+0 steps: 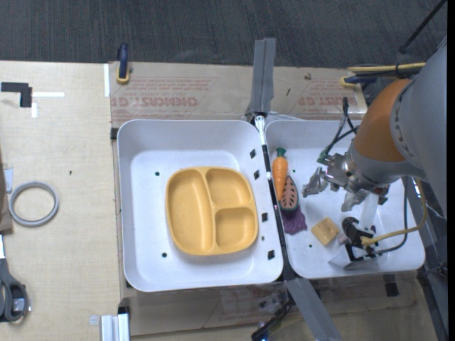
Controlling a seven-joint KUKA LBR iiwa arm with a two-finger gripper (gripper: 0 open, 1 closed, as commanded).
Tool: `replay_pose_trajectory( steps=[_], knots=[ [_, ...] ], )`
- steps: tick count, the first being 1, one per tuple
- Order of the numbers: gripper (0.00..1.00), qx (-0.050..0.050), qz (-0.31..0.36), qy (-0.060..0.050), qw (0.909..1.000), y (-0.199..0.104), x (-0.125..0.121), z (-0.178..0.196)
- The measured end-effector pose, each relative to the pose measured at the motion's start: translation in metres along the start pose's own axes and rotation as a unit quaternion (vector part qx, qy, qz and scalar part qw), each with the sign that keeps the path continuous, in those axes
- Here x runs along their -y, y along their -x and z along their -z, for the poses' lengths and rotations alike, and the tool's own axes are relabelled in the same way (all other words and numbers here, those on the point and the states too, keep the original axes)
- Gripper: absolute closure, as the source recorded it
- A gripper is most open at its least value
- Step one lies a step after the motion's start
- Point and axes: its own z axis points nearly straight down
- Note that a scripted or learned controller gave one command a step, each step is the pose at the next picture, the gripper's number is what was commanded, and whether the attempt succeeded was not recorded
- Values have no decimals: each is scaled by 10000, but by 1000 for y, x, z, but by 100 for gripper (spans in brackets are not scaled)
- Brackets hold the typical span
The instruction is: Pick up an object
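Note:
In the right bin (398,261), an orange carrot (279,169) lies along the left wall. Just below it are a dark red slice with a green rim (290,194) and a purple scrap (295,221). A tan block (325,231) rests nearer the bin's front. My gripper (330,193) hangs over the middle of this bin, right of the slice and above the tan block. Its fingers (312,185) stand apart and open, with nothing between them.
The left bin (135,212) holds a yellow divided plate (212,210). On the bench to the left lie a grey ring (32,203) and scissors (11,298). A grey divider strip (264,77) runs between the bins at the back.

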Motion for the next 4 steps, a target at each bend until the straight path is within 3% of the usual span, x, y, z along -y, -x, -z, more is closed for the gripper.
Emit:
replay_pose_trajectory(
  steps=[1, 2, 3, 4],
  knots=[
    [0, 6, -1377, -1, 9905, -21, -50, -12],
    [0, 3, -2065, 0, 9785, -26, -81, -19],
    [0, 3, -4482, -2, 8939, -22, -96, -9],
    [0, 1, -4596, -1, 8881, -36, -98, 0]
  ],
)
